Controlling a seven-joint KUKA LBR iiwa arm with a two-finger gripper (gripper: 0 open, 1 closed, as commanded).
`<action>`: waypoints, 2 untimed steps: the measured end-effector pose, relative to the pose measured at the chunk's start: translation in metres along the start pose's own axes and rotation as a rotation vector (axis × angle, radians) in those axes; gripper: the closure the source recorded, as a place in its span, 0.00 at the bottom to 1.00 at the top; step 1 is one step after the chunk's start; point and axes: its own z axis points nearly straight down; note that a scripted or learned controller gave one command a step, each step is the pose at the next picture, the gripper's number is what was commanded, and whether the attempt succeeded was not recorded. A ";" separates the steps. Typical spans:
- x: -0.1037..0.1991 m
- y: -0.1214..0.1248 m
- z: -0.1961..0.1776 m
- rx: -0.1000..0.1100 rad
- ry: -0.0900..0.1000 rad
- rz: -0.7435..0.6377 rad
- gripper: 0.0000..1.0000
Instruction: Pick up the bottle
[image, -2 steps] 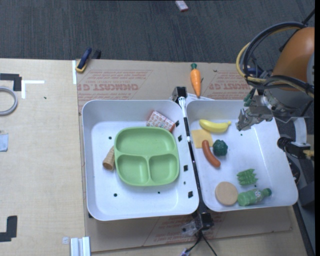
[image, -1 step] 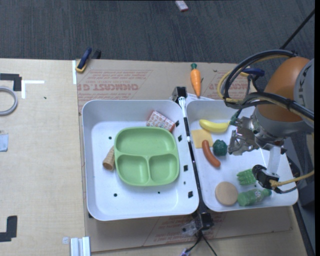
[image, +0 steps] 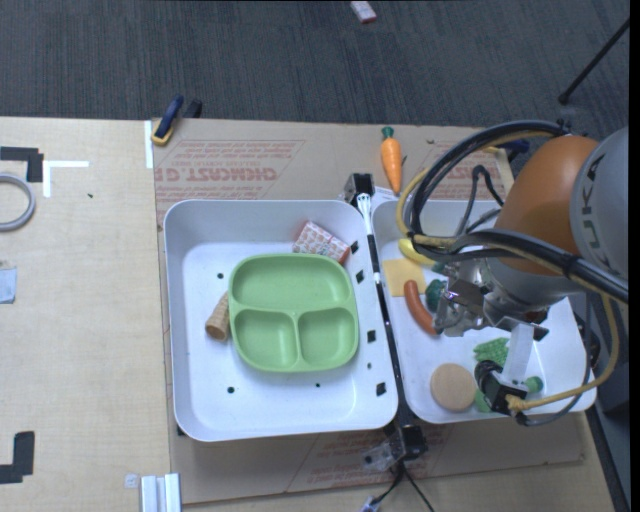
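My gripper (image: 456, 312) reaches down into the right bin (image: 572, 330), with the grey wrist and orange band above hiding much of that bin. A small dark green object (image: 435, 294), possibly the bottle, lies just left of the gripper and touches or nearly touches it. A red sausage (image: 419, 307) lies beside the green object on its left. I cannot make out any object held in the gripper.
The right bin also holds a yellow slice (image: 400, 275), a tan bun (image: 452, 387) and green leafy pieces (image: 492, 350). In the left bin (image: 190, 400) are a green divided plate (image: 295, 312), a cone (image: 218, 318) and a patterned packet (image: 321, 240). A carrot (image: 390, 160) lies behind the bins.
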 end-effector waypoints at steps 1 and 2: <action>0.074 -0.029 -0.001 -0.001 0.000 0.071 1.00; 0.115 -0.044 0.024 0.000 -0.001 -0.017 1.00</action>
